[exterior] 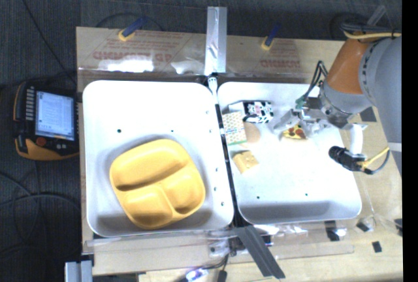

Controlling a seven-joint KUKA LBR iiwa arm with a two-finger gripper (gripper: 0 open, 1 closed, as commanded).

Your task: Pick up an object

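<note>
My gripper (295,123) is low over the upper right part of the right bin (307,189), at the end of the grey arm with its orange band (346,68). Right beneath it lies a small red and yellow piece (295,134), partly covered by the gripper. To its left, along the bin's left side, lie a black and white toy (258,110), a green-patterned packet (233,128), a tan round piece (252,134) and a yellow cheese-like wedge (245,161).
The left bin (104,104) holds a yellow divided tray (157,181). A raised divider (223,143) separates the two bins. A handheld controller (46,119) lies left of the bench. Cables hang by the right bin's right edge (353,158).
</note>
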